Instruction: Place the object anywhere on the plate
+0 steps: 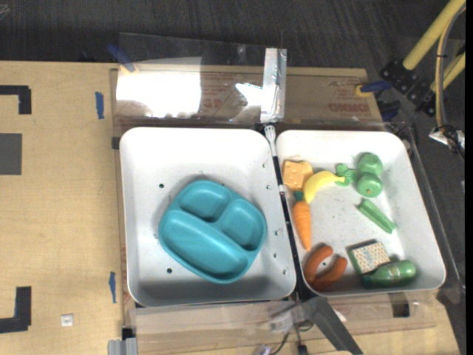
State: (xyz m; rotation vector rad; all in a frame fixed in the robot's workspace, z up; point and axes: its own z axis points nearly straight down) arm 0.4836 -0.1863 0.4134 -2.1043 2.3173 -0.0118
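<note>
We cannot tell the jaws' state or place things by them. Our teal plate [213,229] waits bare in the left bin [140,154]; the toy foods, banana [319,183] among them, sit ungrasped in the right bin [421,205].

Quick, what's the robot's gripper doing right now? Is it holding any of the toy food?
Gripper: cannot be told from this picture. The toy food lies in the right bin; the teal plate sits in the left bin.

Single fixed camera, high above the bench [52,198], looking down at a slant, taking in both white bins [140,154] whole, side by side
</note>
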